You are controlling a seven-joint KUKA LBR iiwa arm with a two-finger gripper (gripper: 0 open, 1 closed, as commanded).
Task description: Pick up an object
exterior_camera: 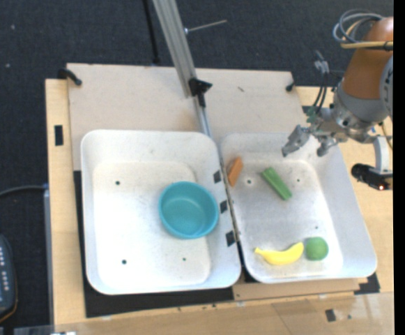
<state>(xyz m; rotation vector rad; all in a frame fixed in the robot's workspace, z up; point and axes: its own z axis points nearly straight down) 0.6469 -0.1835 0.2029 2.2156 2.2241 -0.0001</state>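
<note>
A: Objects, where? 
B: Carrot (234, 170), green block (277, 184), banana (280, 255) and lime (316, 248) are seen in the right bin (341, 208); a blue bowl (188, 210) in the left bin (118, 159). 
A: Gripper? 
B: Gripper (309, 142) is held over the right bin's far corner, fingers spread, nothing between. 
A: Surroundings? 
B: Tan bench (132, 96), dark carpet (49, 19).

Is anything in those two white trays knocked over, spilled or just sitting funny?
Nothing is spilled or broken. The one oddity is the orange carrot-like piece, which rests up against the right bin's left wall instead of flat on the floor. The blue bowl stands upright in the left bin.
</note>
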